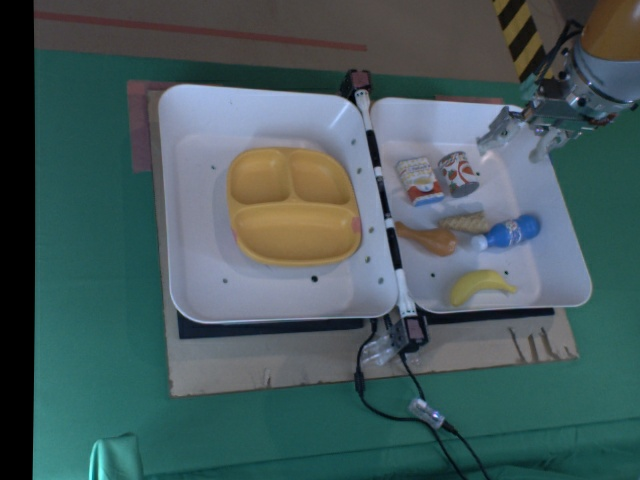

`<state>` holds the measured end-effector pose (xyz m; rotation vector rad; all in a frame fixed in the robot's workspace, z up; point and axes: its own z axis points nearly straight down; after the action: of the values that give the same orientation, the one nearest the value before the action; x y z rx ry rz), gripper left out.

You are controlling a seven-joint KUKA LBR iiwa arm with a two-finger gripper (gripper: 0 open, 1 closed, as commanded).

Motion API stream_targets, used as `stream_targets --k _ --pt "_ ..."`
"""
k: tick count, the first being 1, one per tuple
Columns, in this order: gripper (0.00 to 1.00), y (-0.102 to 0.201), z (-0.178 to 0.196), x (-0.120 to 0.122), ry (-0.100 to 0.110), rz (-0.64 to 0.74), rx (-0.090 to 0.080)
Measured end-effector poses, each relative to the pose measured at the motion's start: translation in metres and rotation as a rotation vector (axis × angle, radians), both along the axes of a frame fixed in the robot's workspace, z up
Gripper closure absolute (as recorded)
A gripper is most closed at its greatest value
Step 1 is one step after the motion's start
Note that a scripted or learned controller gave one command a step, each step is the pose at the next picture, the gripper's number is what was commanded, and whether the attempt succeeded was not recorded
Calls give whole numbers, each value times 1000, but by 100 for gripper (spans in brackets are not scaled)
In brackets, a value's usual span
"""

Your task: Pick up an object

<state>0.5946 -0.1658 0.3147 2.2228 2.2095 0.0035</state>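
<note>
Over right bin's [560, 230] far corner, jaws [520, 138] spread, holding nothing; below, small can [459, 173], red-white label, lying tilted.

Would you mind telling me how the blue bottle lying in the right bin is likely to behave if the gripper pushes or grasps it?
The blue bottle lies on its side and looks round-bodied, so a push would probably roll it. Its smooth surface may slip between the fingers of the gripper. It sits beside the cone, so a nudge could well shift that too.
</note>
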Motion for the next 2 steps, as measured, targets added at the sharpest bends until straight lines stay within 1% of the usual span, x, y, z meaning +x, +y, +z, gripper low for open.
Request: stream_targets --k 1,2 --pt "0 -24 -120 -12 1 -1 -2" --pt "0 -24 -126 -37 -16 1 -8"
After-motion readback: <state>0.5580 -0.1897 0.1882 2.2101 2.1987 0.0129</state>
